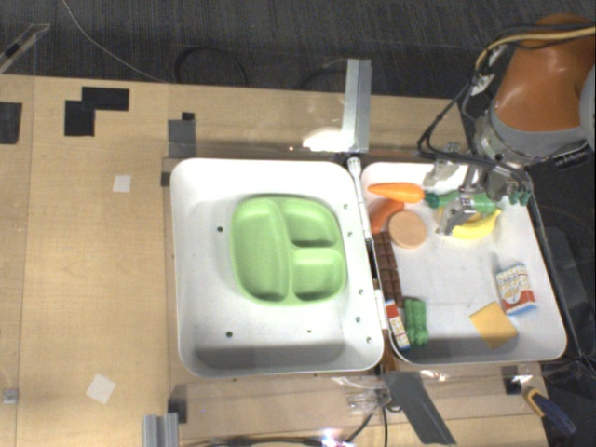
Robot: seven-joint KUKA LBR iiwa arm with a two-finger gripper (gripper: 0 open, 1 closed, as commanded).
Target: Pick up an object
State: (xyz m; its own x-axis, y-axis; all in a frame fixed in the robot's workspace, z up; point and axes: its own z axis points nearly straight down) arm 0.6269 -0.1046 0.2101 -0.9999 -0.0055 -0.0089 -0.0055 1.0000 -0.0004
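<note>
Two white bins are seen from above: a green divided tray (pixel 287 248) is laid in the left bin (pixel 200 338), while the gripper (pixel 458 214) is lowered into the right bin (pixel 549 329) over the yellow banana (pixel 477 228); finger state cannot be told

Your arm (pixel 545 87) came in from the two o'clock corner, its orange band uppermost and the grey wrist angled down toward eight o'clock, while the gripper (pixel 458 210) hung low at the wrist's end, pointed downward, too blurred to judge how its tip was set.
</note>
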